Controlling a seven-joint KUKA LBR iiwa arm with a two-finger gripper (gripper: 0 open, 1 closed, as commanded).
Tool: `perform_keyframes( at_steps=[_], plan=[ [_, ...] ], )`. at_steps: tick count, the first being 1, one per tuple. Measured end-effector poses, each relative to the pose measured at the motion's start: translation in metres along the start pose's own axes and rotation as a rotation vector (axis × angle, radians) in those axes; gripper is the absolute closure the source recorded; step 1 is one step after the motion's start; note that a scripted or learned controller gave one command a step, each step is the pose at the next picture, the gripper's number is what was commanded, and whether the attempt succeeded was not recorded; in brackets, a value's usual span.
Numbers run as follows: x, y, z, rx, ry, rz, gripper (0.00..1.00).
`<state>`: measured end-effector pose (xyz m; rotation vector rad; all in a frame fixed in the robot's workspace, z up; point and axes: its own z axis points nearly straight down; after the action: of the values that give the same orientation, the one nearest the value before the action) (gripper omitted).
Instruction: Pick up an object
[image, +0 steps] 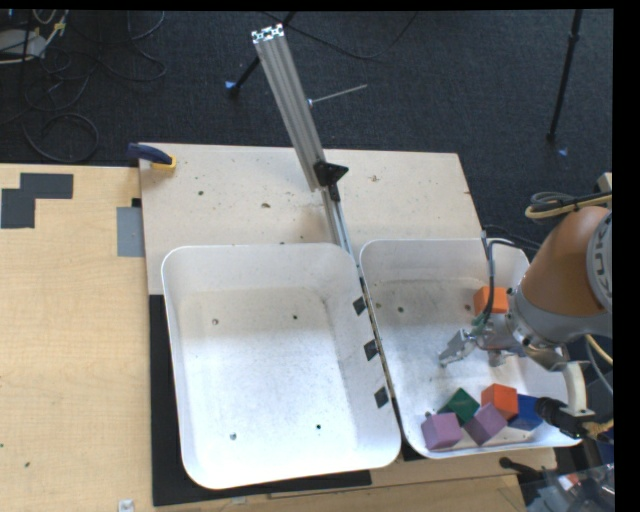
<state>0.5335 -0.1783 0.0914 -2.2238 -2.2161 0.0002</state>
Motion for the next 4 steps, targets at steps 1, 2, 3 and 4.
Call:
perform_keyframes(
  at_steps=[1,2,3,4],
  plan=[
    [-0.001,0.000,-0.011,0.000,0.001,0.006,1.00],
    [0.003,0.001,-0.057,-0.003,-0.001,-0.004,1.00],
    [-0.002,0.001,-0.100,-0.004,-0.002,-0.004,1.00],
    [0.003,0.006,-0.160,-0.006,-0.003,-0.006,1.00]
  ],
)
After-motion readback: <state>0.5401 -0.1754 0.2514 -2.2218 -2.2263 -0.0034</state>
